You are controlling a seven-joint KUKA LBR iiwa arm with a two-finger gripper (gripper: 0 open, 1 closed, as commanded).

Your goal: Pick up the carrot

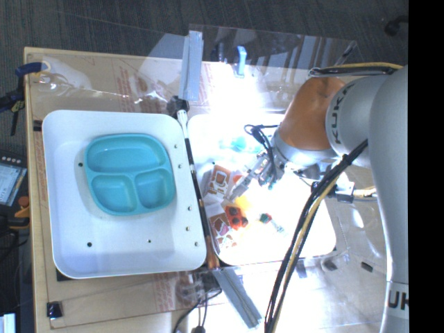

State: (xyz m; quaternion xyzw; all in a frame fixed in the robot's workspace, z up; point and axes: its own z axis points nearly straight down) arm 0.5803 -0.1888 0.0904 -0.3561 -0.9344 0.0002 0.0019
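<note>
While my gripper (244, 186) hangs low, its spread unreadable, the carrot (239, 205) lies just below it, touching an orange toy (236, 219); patterned blocks (219, 179) crowd beside, a green piece (266, 218) near.

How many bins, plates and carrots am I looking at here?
White bins: 2
Blue divided plate: 1
Carrot: 1
Total: 4
</note>
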